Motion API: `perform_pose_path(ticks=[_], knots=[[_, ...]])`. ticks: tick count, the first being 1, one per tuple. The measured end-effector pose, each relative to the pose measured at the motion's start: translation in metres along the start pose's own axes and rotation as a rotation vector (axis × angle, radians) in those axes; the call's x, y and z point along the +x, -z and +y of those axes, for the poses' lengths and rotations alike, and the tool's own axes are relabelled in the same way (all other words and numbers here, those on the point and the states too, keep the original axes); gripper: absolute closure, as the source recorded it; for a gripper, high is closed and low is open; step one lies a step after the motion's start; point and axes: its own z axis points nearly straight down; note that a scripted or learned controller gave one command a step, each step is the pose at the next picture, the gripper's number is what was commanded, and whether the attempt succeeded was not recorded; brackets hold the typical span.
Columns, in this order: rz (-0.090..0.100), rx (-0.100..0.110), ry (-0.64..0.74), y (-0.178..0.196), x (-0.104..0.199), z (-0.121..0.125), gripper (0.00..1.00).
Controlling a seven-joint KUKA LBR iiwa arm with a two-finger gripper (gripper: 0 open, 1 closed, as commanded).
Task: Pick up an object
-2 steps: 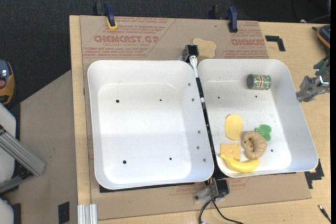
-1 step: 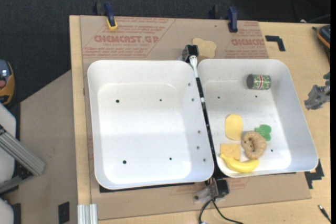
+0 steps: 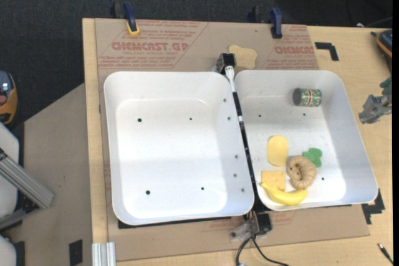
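Observation:
The right bin (image 3: 349,128) holds several small objects. A green can (image 3: 307,96) lies on its side near the far wall. Close to the front left corner there is a cluster: a pale yellow oval piece (image 3: 278,149), a small green piece (image 3: 313,156), a brown twisted pastry-like item (image 3: 300,171), a yellow wedge (image 3: 272,179) and a banana (image 3: 285,196) along the front rim. The pastry touches the banana and the wedge.
The left bin (image 3: 168,146) stands beside the right one, their rims meeting in the middle. A tan flat item (image 3: 243,57) lies behind the bins. Blue clamps (image 3: 131,14) (image 3: 275,20) hold the board's far edge. A grey metal piece (image 3: 374,108) sits on the bench at right.

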Motion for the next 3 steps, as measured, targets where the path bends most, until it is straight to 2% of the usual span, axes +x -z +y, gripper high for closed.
perform_pose_path(ticks=[1, 2, 3], knots=[[-0.001, -0.002, 0.002, -0.008, -0.007, 0.022, 1.00], [0.005, 0.005, 0.006, -0.035, 0.045, 0.046, 1.00], [-0.005, -0.009, -0.003, 0.042, -0.011, 0.042, 1.00]])
